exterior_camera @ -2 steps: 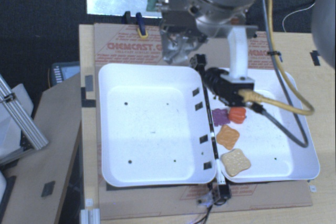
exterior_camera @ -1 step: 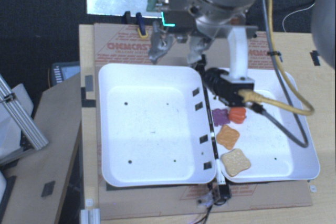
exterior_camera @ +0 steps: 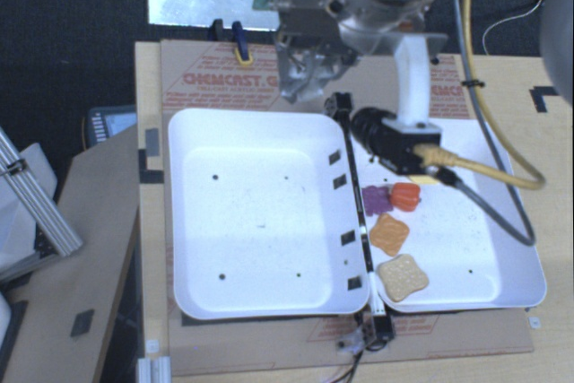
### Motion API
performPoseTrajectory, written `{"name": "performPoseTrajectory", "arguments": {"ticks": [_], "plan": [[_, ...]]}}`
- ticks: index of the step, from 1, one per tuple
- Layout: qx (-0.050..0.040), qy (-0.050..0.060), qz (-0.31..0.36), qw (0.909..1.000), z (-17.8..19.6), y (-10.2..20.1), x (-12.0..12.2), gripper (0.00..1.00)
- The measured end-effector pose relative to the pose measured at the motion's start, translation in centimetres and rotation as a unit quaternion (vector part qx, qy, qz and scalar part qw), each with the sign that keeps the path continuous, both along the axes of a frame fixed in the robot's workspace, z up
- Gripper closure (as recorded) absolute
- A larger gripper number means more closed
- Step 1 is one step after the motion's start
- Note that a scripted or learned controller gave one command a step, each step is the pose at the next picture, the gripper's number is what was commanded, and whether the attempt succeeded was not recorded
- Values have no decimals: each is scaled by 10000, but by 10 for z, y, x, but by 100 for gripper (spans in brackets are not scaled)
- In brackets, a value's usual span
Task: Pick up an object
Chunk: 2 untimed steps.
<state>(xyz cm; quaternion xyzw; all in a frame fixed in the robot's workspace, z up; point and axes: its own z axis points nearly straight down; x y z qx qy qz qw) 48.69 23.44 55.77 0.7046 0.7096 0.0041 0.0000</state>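
Note:
Several small toy food pieces lie along the left side of the right bin (exterior_camera: 502,282): a purple piece (exterior_camera: 375,200), a red-orange piece (exterior_camera: 405,196) touching it, an orange piece (exterior_camera: 390,234) just below, and a tan cracker-like square (exterior_camera: 403,276) nearest the front. My gripper (exterior_camera: 309,78) hangs above the far rim of the left bin (exterior_camera: 193,193), near the divide between the bins. It is well behind the pieces. I see nothing held in it.
The two white bins sit side by side on a cardboard sheet (exterior_camera: 224,78). A blue and yellow clamp (exterior_camera: 240,45) stands at the far edge. A grey metal frame (exterior_camera: 36,202) is at the left, off the bench.

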Motion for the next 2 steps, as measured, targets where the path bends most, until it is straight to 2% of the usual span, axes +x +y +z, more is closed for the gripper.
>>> {"name": "performPoseTrajectory", "arguments": {"ticks": [1,2], "plan": [[-2,4,0,10000,0,0,0,0],[9,-6,8,10000,11,0,0,100]]}}
